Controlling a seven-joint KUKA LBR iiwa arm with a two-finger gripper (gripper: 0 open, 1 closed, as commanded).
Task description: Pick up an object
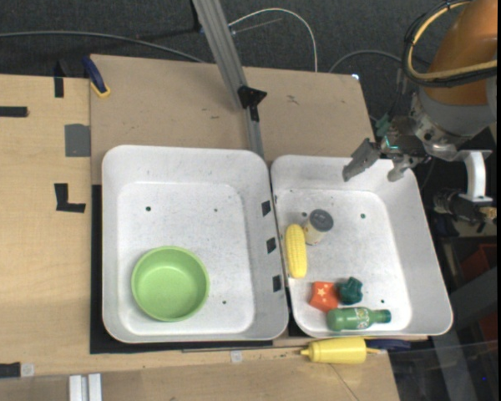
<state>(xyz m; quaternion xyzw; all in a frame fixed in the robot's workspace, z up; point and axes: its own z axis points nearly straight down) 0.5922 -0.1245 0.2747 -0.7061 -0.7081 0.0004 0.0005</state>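
Gripper [379,166] over right bin [417,224] far rim, fingers spread, nothing between them. Inside that bin: corn [296,251] by left wall, grey-capped jar [317,224] beside corn, green bottle [356,317] at near wall.

You have two bins side by side: the left bin [117,174] mid-frame, the right bin [417,249] touching it along their shared edge. In the left bin, a bowl [170,284] sits at the lower left. In the right bin, a corn cob [296,251] lies along the left wall, with a small capped jar [318,223] just to its upper right. Toward the bottom, a small toy [323,296] touches another toy [350,290] on its right, and a bottle [356,317] lies flat just below them. Outside, at that bin's lower edge, another bottle [337,351] lies on the bench [33,249]. The gripper [376,164] hangs over the right bin's upper rim.
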